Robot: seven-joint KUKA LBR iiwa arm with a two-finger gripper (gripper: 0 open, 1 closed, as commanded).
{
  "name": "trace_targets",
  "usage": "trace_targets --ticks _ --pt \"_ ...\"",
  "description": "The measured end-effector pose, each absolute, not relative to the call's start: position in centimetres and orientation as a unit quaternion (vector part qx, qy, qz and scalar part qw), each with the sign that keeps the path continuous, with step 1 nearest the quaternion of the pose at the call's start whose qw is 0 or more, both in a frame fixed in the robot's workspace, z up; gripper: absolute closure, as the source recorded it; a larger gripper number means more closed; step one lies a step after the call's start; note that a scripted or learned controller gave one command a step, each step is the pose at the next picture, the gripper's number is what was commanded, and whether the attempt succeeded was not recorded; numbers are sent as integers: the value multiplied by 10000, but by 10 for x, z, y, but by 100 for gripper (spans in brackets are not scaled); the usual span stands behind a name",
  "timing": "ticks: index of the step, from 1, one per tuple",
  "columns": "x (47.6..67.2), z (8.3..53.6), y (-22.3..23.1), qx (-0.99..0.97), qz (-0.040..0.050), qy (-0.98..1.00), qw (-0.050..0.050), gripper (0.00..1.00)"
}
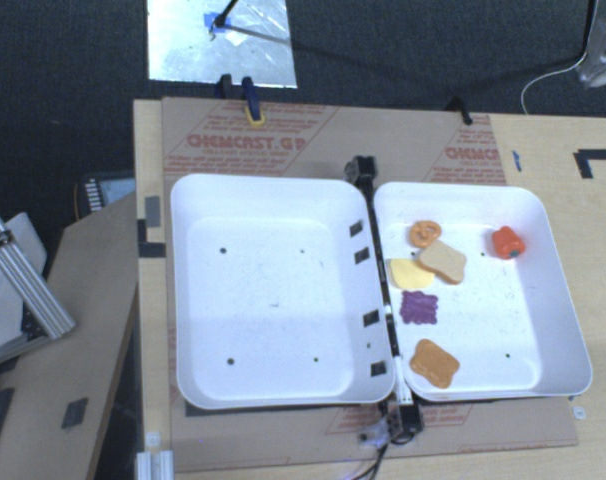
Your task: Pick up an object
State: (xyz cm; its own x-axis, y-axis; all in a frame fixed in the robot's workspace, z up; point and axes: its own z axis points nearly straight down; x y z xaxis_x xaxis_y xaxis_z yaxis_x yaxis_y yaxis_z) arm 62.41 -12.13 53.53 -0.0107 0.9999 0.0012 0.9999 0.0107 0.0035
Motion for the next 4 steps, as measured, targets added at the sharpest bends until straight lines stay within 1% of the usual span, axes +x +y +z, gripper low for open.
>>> trace_targets --ticks 1,2,3,4 --pt "631 489 -63 7035 2 7107 -12 100" --pt "591 538 -216 7119 -11 7023 52 100" --pt "637 327 -156 7044 -27 7098 -62 100" --pt "670 427 -201 7070 29 7072 75 100"
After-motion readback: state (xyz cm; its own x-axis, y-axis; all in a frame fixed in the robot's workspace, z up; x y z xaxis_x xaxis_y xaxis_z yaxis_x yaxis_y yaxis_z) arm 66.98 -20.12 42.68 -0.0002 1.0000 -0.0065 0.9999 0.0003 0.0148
